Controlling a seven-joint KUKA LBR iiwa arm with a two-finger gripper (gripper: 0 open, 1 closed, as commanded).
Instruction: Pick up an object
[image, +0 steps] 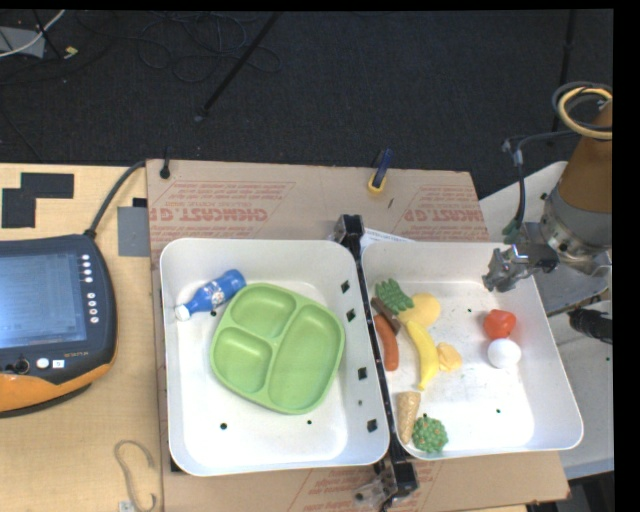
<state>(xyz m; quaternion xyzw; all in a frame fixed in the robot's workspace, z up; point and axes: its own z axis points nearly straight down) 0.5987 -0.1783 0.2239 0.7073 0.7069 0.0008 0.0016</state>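
Observation:
My gripper (501, 273) hangs over the upper right corner of the right bin (545, 425), on the arm that comes in from the right. Just below it a red tomato (499, 322) and a white egg (503, 352) lie by the bin's right wall. Toward the bin's left side lie a yellow banana (423, 340), a green leafy piece (393, 296), a brown-orange sausage (386, 341), a small orange wedge (449, 354), a tan cone (408, 411) and a broccoli floret (430, 433). I see nothing between the fingers.
The left bin (190, 420) holds a green divided plate (278, 346) and a small blue-and-white bottle (210, 294). A tablet-like pendant (50, 310) lies on the bench at far left. A black divider clamp (350, 232) sits between the bins.

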